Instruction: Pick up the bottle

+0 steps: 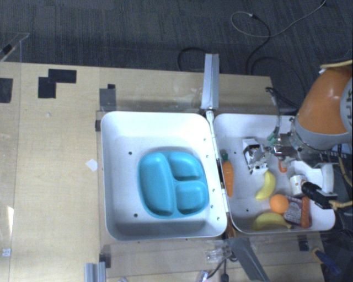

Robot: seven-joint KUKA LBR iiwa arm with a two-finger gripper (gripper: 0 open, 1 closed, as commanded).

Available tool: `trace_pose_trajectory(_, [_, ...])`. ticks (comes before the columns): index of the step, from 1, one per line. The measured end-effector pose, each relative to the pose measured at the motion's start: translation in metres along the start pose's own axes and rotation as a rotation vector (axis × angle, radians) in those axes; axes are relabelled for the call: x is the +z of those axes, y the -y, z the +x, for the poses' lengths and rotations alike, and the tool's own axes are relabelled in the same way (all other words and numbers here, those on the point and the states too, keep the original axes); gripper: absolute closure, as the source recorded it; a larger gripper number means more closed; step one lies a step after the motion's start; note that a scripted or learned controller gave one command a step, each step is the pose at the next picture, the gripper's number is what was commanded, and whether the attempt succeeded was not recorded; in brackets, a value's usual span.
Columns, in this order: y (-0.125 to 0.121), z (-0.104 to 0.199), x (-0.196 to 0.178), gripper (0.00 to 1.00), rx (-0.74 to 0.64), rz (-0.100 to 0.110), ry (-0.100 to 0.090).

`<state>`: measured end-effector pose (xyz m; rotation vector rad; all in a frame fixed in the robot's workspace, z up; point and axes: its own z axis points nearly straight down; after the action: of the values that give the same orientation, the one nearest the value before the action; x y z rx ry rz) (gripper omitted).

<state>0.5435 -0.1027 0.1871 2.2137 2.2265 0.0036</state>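
Where claw (255,158) hangs: over right bin (237,132), near upper banana (266,185)
Claw grip: cannot tell (too small to read)
Left bin (118,165): blue tray (172,183)

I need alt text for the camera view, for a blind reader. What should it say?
A robot arm reaches from the right, its gripper over the right bin, which holds two bananas, an orange, a carrot and a small dark bottle. The left bin holds a blue divided tray.

Robot lab, bench (49,182), two white bins (118,165), floor cables (251,15)
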Motion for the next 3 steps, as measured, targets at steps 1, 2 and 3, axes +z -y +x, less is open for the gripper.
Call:
trace_pose_trajectory(1, [-0.078, -0.026, -0.25, 0.0, 0.035, -0.005, 0.002])
trace_pose_trajectory(2, [-0.079, -0.024, -0.262, 1.0, 0.025, -0.011, 0.004])
trace_pose_trajectory(3, [-0.081, -0.022, -0.274, 1.0, 0.015, -0.017, 0.006])
